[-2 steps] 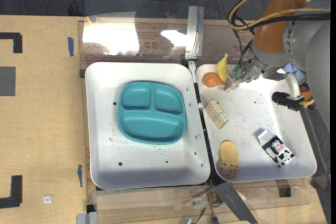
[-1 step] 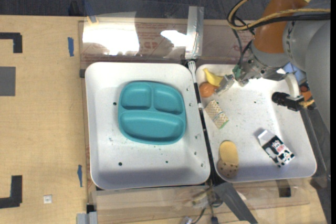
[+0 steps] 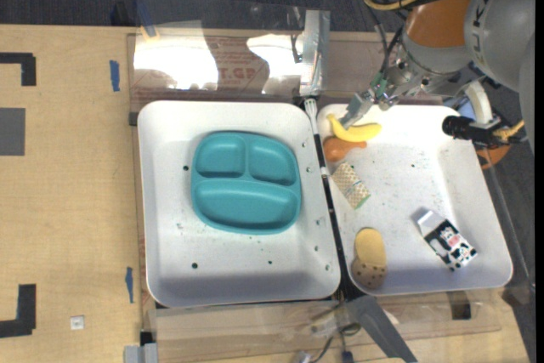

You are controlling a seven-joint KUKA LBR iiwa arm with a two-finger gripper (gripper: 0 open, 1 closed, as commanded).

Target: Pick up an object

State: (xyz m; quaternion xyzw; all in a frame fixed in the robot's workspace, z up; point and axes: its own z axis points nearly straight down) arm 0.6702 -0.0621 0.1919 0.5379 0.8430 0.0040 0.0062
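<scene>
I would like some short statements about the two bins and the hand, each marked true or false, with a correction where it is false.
1. The teal divided plate lies in the left bin. True.
2. The banana lies in the near right corner of the right bin. False: it lies at the far left corner, beside an orange object.
3. The hand is just above the banana. True.
4. The tan oval object rests on the teal plate. False: it lies in the right bin, near its front edge.
5. A small black and white item lies in the right part of the right bin. True.
</scene>
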